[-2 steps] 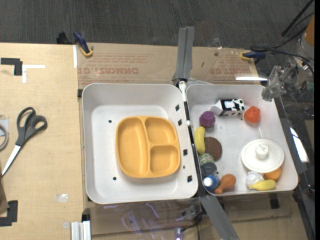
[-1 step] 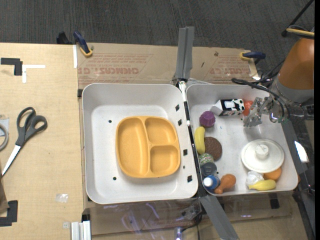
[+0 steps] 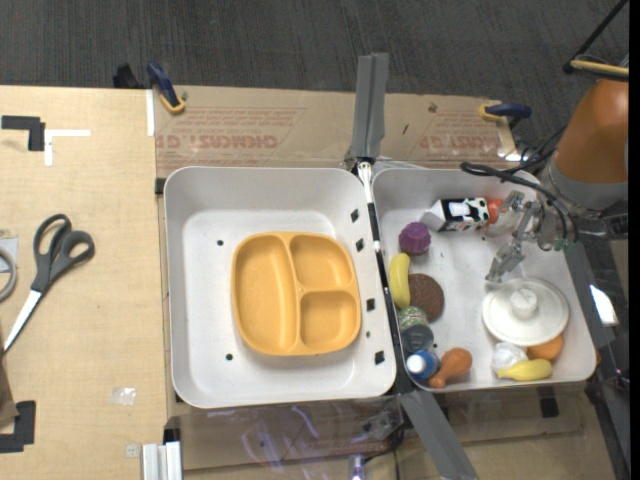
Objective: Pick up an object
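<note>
The right bin (image 3: 470, 193) holds several small toys. A black-and-white cow figure (image 3: 463, 212) lies near the back, with a purple ball (image 3: 414, 238) to its left. A yellow banana (image 3: 400, 278) and a brown round piece (image 3: 424, 295) lie along the left wall. A white lid (image 3: 525, 309) sits at the right, with an orange piece (image 3: 545, 348) and a yellow duck (image 3: 524, 369) in front of it. My gripper (image 3: 508, 258) hangs over the right bin just above the white lid, right of the cow, with its fingers apart and nothing between them.
The left bin (image 3: 190, 298) holds a yellow divided plate (image 3: 296, 293). A green-patterned ball (image 3: 412, 319), a blue-capped item (image 3: 419, 362) and an orange drumstick (image 3: 456, 361) lie at the right bin's front. Scissors (image 3: 45, 263) rest on the bench at left.
</note>
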Available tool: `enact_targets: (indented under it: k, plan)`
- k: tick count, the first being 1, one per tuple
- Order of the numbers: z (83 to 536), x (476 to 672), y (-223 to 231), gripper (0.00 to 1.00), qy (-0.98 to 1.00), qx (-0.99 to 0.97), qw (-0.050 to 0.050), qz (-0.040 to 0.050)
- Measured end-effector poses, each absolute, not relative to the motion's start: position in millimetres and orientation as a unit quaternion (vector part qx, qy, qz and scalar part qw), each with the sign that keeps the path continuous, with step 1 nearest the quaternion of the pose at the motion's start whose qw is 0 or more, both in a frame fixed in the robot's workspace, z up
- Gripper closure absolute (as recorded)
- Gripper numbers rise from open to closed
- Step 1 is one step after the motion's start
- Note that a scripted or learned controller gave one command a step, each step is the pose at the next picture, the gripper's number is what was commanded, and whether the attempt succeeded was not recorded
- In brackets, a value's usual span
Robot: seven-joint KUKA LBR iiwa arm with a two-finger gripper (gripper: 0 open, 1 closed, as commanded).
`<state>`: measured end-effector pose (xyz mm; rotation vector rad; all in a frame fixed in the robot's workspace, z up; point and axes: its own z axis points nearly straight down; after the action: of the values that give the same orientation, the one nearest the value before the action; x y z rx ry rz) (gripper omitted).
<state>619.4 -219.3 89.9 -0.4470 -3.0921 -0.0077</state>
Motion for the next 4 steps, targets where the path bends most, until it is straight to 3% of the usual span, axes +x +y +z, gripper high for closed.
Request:
enact_targets:
  k: [1,2,3,4]
  plan:
    - [90,620.5,-199,0.0,-0.961,-0.276,0.005,-0.0007]
    - [92,637.2,-153,0.0,-0.931,-0.364,0.01,0.0085]
    - [204,646.6,-203,0.0,-0.917,-0.4,-0.004,0.0003]
    - [93,654.3,-220,0.0,-0.857,-0.515,-0.001,-0.0001]
